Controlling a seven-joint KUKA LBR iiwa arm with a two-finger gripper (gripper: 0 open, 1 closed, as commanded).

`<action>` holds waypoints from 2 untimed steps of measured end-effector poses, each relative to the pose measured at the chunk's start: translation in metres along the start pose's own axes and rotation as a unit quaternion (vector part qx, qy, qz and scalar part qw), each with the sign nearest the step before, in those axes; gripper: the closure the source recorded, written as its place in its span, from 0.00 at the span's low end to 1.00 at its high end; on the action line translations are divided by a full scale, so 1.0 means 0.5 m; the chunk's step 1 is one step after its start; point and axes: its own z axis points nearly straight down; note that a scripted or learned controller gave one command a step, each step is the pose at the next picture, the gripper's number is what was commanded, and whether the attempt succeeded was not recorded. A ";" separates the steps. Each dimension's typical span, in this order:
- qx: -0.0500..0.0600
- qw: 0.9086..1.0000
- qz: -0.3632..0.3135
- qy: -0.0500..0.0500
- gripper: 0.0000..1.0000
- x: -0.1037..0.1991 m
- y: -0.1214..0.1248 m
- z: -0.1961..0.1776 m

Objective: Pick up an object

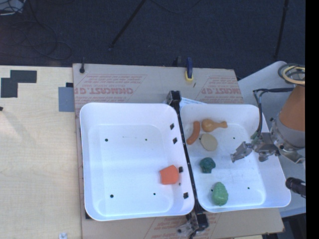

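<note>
The gripper (242,152) is seen over the right bin (271,195), its fingers seemingly slightly parted, nothing held; a green lump (219,193) lies nearby.

the gripper (241,152) hangs over the right bin (269,193) near its right edge; an orange block (169,175) lies in the left bin (94,128) by its right wall.

Orange block (169,175) in white bin (94,118); two green lumps (219,193).

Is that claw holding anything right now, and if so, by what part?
Nothing. The gripper hangs over bare floor in the right bin, apart from the toys.
</note>
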 end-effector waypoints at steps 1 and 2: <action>-0.007 1.000 -0.002 -0.002 0.00 0.014 0.142 -0.157; -0.005 1.000 0.000 -0.003 0.00 -0.096 0.264 -0.237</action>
